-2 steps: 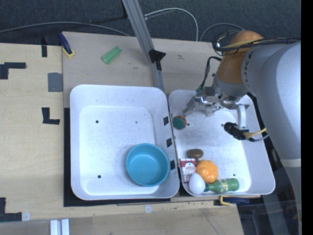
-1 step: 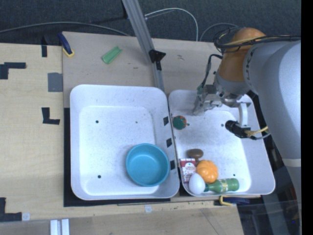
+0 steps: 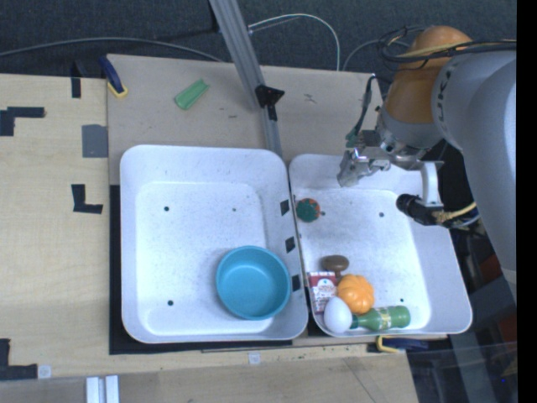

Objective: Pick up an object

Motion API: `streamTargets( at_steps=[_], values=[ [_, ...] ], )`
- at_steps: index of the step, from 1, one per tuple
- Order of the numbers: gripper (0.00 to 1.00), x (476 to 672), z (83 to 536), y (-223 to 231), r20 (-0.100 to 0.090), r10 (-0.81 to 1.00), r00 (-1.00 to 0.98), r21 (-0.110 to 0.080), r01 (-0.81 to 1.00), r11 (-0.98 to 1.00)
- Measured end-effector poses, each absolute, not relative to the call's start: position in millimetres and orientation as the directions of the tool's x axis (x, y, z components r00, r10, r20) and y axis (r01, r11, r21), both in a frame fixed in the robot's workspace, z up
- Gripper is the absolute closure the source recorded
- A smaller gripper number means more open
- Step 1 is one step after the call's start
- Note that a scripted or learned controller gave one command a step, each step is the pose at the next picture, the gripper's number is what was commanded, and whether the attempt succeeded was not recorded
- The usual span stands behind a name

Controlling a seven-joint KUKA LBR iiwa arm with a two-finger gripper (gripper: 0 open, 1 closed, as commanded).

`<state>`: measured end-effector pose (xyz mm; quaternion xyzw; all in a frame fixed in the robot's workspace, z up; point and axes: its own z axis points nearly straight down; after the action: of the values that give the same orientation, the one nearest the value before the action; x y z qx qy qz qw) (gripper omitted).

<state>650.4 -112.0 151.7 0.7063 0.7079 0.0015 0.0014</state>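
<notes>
Blue bowl; orange fruit; white egg; green bottle; brown mushroom; small ball — green with red; white bins — faintly speckled; tan worktop; green block.

You see a bulky grey arm with an orange band, black cables, and a small metallic gripper.

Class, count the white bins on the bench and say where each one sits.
2. The left bin holds a blue bowl; the right bin, touching it, holds several small items, below the tool.
</notes>
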Motion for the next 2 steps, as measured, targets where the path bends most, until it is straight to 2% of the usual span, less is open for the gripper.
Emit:
streamTargets(
  at_steps=[2],
  values=[
    [1.00,646.9,246,-125,-0.001,1.000,-0.001,0.003,1.000,0.001]
  ],
)
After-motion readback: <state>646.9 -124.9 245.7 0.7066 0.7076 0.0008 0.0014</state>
